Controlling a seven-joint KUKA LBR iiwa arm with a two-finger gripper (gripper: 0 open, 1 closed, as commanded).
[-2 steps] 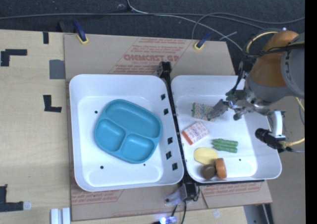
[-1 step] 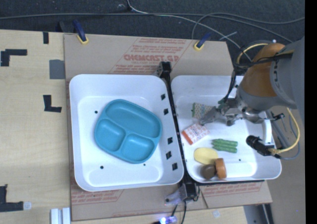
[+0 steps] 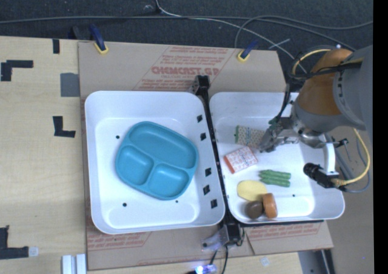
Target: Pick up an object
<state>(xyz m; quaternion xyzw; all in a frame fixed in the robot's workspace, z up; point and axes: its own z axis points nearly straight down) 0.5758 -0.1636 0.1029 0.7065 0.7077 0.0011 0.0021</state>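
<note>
My gripper (image 3: 270, 142) hangs low in the right bin (image 3: 303, 106), just right of a green patterned cloth (image 3: 247, 135). A red-and-white checked packet (image 3: 240, 159) lies below and left of it. Further toward the front lie a green bean pod (image 3: 275, 177), a yellow lemon-like piece (image 3: 251, 190) and a brown-and-orange round toy (image 3: 262, 207). I see nothing between the fingers.
The left bin (image 3: 103, 115) holds a blue three-compartment plate (image 3: 156, 159). A black divider (image 3: 209, 145) runs between the bins. The arm's grey body and orange band (image 3: 327, 94) overhang the right bin's far right side, with cables looping beside it.
</note>
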